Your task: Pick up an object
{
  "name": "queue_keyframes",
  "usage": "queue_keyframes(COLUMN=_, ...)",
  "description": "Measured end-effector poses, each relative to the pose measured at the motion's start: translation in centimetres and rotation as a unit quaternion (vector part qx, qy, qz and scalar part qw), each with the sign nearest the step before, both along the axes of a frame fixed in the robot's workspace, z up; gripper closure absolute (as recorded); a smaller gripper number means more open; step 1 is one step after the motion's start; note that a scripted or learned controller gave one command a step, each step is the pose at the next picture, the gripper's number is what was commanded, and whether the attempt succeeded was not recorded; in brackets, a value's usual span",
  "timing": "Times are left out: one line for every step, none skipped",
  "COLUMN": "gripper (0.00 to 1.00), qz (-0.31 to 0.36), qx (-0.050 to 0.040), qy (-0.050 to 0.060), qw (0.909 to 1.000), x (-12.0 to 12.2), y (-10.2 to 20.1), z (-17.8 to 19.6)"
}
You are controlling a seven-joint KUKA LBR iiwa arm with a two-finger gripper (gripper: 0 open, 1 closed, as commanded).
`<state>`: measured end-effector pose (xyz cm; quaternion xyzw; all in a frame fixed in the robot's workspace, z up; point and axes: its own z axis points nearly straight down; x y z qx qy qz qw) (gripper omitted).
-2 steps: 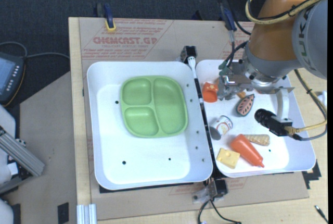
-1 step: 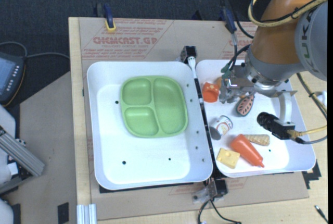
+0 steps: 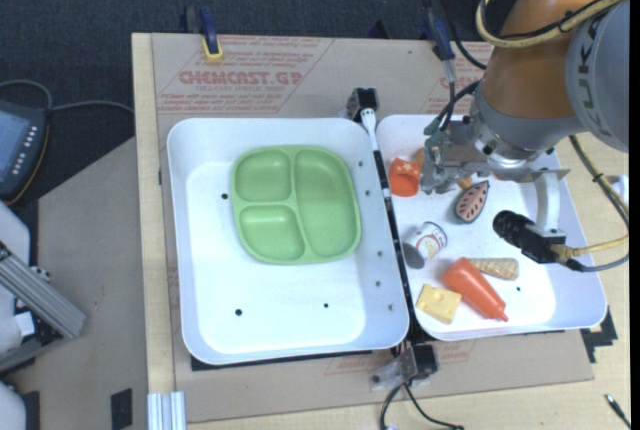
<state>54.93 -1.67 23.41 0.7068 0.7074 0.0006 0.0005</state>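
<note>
Well down in the right white bin (image 3: 585, 303), the orange plastic carrot (image 3: 476, 286) lies tilted, its thin tip pointing to that bin's lower right corner. Beside it sit a yellow cheese wedge (image 3: 438, 302) and a tan wafer (image 3: 495, 268). The gripper (image 3: 446, 166) hovers near the bin's upper left (its grip state unreadable). A green divided plate (image 3: 296, 204) fills the left bin (image 3: 200, 298).
</note>
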Motion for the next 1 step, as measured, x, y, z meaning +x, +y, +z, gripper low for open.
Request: queue_keyframes(gripper=1.0, qz=-0.001, qx=0.0, qy=0.002, qw=1.0, x=-0.33, y=-0.45, z=-0.41)
